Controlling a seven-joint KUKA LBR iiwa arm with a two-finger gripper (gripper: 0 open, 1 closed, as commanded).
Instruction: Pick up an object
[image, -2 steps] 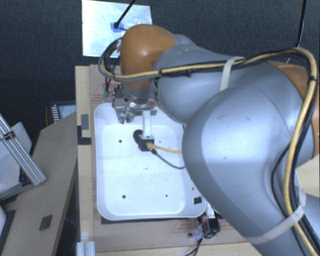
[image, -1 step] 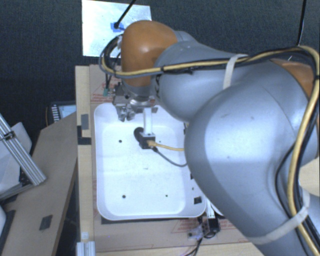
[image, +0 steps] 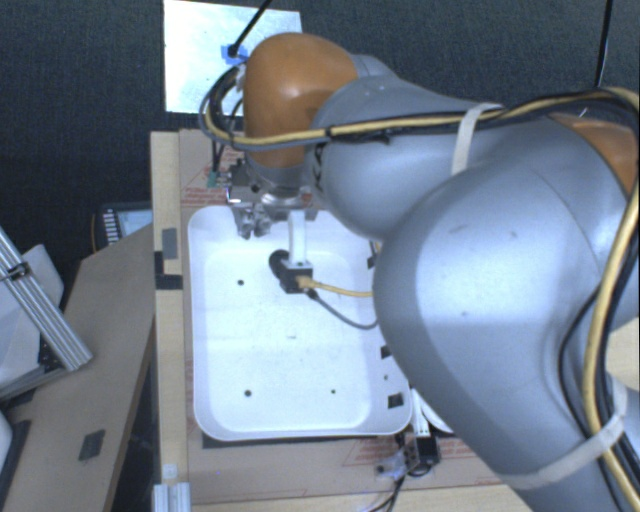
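We've got the arm (image: 480, 260) reaching in over the left bin (image: 280, 400), gripper (image: 268, 222) hanging above its far end. No object turns up in the bin from where we look, so we can't give a long axis or heading. We can't tell what the gripper's state is.

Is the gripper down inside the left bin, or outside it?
Inside: the gripper hangs over the far end of the white bin, within its rim. Contact with the floor: cannot tell.
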